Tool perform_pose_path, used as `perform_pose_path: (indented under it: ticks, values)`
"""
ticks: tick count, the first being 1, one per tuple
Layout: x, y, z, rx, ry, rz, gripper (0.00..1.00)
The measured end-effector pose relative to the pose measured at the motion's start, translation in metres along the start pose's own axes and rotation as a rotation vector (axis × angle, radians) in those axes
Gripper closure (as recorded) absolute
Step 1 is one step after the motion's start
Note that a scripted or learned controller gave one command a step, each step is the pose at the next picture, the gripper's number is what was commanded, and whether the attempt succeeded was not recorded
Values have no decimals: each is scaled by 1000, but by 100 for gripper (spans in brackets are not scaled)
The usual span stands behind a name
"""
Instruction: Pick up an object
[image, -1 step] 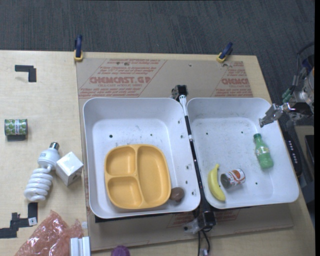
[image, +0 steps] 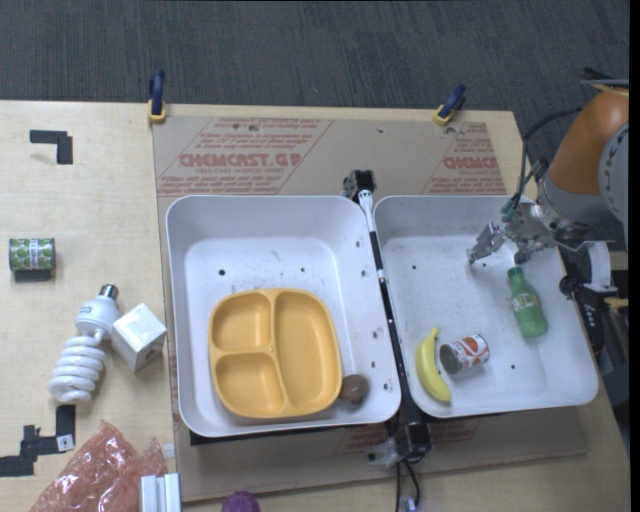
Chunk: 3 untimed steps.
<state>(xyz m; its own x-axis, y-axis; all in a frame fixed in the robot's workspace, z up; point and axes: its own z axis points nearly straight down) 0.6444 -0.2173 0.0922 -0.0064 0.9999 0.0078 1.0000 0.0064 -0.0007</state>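
In the right bin (image: 560, 385) a green bottle (image: 526, 303) lies near the right wall. A yellow banana (image: 432, 368) and a small red-and-white can (image: 464, 353) rest near the front. My gripper (image: 500, 250) hangs over the bin's far right part, just above the bottle's cap end. Its fingers (image: 480, 250) are spread open with nothing between them. The left bin (image: 190, 300) holds a yellow divided plate (image: 275, 352) and a small brown ball (image: 353, 388) at the plate's front right corner.
Left of the bins on the bench lie a spiral light bulb (image: 82, 350), a white cube (image: 139, 335), a green can (image: 32, 255) and a red mesh bag (image: 95, 470). Cables and the arm's body (image: 590, 170) crowd the right bin's right edge.
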Motion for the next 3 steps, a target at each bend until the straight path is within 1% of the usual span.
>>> perform_pose_path:
  ticks: [1,2,3]
  values:
    - [63,-29,0,0,-8,4,0]
    - [86,-109,0,-1,-8,8,0]
    - [104,-166,1,-1,-8,8,0]
